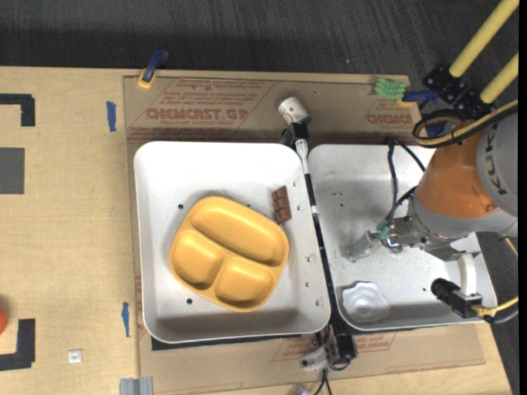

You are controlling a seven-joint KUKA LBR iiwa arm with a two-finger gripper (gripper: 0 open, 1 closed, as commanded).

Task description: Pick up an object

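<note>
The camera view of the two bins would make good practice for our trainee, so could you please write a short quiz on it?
1. True or false: the yellow three-compartment plastic tray lies in the left white bin.
2. Which thing lies beside that tray's upper right edge? A) small brown block B) green sponge C) metal spoon
3. Fill in: the claw is over the ____ white bin.

Key: 1 true; 2 A; 3 right.
</note>
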